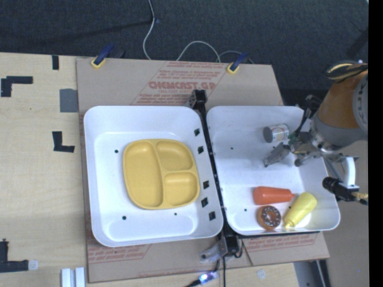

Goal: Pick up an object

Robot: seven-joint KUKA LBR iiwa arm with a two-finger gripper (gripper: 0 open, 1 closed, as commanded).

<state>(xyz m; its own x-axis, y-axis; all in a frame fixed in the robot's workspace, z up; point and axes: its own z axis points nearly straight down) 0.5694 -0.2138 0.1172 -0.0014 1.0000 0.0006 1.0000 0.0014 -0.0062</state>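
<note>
Two shallow white bins sat side by side on a cardboard sheet (179, 82) on the desk (36, 160). The left bin (99, 130) held a yellow divided plate (160, 173) with three compartments, lying flat near the bin's middle. The right bin (239, 118) held the loose objects: an orange carrot-shaped piece (272, 194) lying on its side in the lower part, a brown sprinkled donut (270, 217) just below it near the bottom wall, and a yellow bottle-like object (300, 210) tilted just right of both, apparently touching the donut. A small silver can (275, 134) lay on its side in the upper part of the right bin, well apart from the other three. The arm (344, 109) came in from the right, orange band visible above the wrist, with the hand (281, 154) low over the right bin, just below the can and above the carrot. The fingers (274, 158) looked dark and angled down-left toward the bin floor, slightly spread with nothing seen between them, so the hand read as open and not gripping anything. Can sat just beside the hand's upper side; contact could not be told. Two blue-and-yellow clamps (102, 55) held the cardboard's top edge, and a white cable (149, 28) ran off across the dark floor above.
</note>
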